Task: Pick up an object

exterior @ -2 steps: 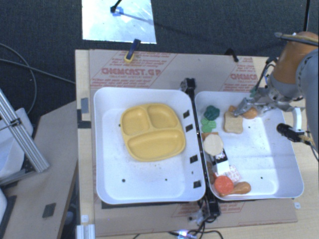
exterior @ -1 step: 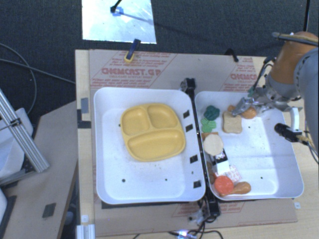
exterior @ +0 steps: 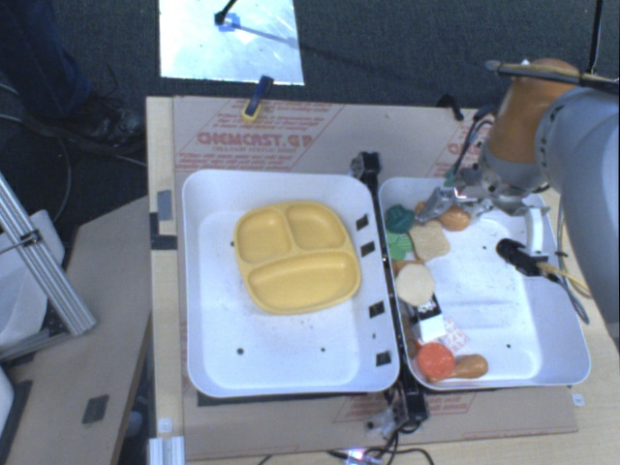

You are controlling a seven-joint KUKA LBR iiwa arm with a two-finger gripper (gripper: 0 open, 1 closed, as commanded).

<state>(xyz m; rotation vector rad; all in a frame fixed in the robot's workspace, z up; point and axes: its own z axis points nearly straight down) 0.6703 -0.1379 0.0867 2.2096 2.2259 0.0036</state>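
Cardboard sheet point(exterior: 281, 136), printed in red, covers the bench under two shallow white plastic bins with rounded corners. Left bin point(exterior: 208, 289): smooth yellow plate point(exterior: 295, 257), rounded-square, moulded into three compartments, lying flat near the middle. Grey arm point(exterior: 572, 153) with orange band reaches over the right bin point(exterior: 504, 318). Gripper point(exterior: 453, 199) hangs at that bin's far end, just above a glossy orange-brown lump point(exterior: 453, 220). Cannot tell how wide it stands or whether it grips anything. Pickable pieces cluster along the right bin's left wall: cream disc point(exterior: 415, 284), tan square slab point(exterior: 429, 241), green lump point(exterior: 398, 219), red-orange round piece point(exterior: 436, 360), brown oblong point(exterior: 472, 365) touching it, small black-and-white carton point(exterior: 431, 320).
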